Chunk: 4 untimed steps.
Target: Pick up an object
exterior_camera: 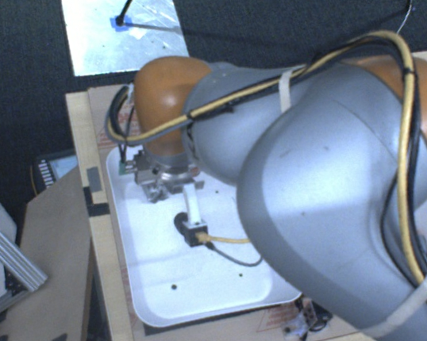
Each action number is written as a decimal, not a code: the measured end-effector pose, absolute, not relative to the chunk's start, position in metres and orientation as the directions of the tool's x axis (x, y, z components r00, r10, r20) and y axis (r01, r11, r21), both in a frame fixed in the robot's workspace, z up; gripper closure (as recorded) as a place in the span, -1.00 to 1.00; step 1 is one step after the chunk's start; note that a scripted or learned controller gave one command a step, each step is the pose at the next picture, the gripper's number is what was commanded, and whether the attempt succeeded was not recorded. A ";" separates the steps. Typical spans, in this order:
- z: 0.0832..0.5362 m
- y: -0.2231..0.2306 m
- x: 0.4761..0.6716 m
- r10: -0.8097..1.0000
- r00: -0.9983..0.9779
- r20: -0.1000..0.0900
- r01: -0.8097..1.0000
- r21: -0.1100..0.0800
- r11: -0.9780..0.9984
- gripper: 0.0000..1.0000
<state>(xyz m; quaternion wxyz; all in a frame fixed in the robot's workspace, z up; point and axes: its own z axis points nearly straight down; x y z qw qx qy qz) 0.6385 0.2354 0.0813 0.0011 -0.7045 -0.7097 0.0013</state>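
White and shallow, the bin (161, 294) at centre left lies beneath the gripper (163, 183), which hangs over the bin's upper part, just below the arm's orange band (169, 92). We cannot tell whether the gripper is wide or narrow, or whether it holds anything. Where the object to be picked lies we cannot tell either: the grey arm (318, 173) covers the bin's right side. The bin sits on a wooden bench (108, 254). A silvery sheet (122, 27) lies at upper left on dark ground, and a metal rail (5, 251) slants at the left edge.
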 end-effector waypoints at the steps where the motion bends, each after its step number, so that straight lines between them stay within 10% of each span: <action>1: 0.084 0.234 0.640 1.000 -0.005 0.000 1.000 0.000 0.005 -1.00; 2: 0.257 0.236 0.559 1.000 -0.007 0.008 1.000 0.011 0.007 -1.00; 3: 0.256 0.092 0.513 1.000 0.013 -0.004 1.000 -0.002 -0.013 -1.00; 4: 0.345 0.158 0.559 1.000 -0.009 0.004 1.000 0.013 0.009 -1.00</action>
